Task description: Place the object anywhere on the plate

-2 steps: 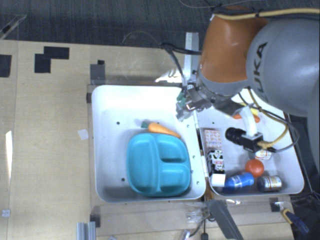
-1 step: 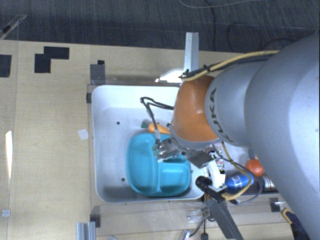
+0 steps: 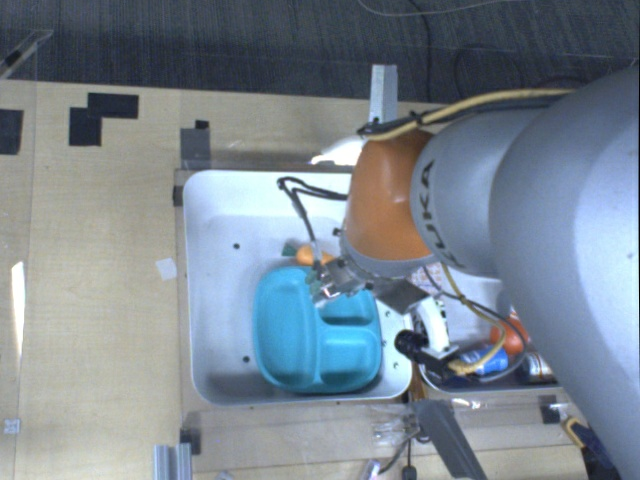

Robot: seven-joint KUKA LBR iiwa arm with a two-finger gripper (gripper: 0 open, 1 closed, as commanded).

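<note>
The grey arm point(image 3: 540, 218) reached in from the right and covered much of the right side of the view, its orange band point(image 3: 385, 203) hanging over the back right part of the left white bin point(image 3: 215, 268). Below the band the pincer point(image 3: 328, 280) sat low over the upper edge of the blue plate point(image 3: 310, 333), a rounded tray with compartments that lay in the front half of that left bin, close to its near wall. Whether the pincer was spread or pressed together could not be told, since the wrist hid most of it from above. Just beside the pincer, at the plate's back edge, a small orange object point(image 3: 305, 256) with a trace of green next to it showed against the white floor of the bin; it lay touching or nearly touching the plate's rim, and it was not clear that it rested on the plate itself. A thin black cable point(image 3: 295, 196) looped from the wrist across the bin behind it. In the right bin point(image 3: 470, 383), partly hidden under the arm, lay a jumble of small items, among them something orange-red point(image 3: 512, 338) and something blue point(image 3: 490, 363). Both bins stood on a pale wooden surface point(image 3: 90, 298).
</note>
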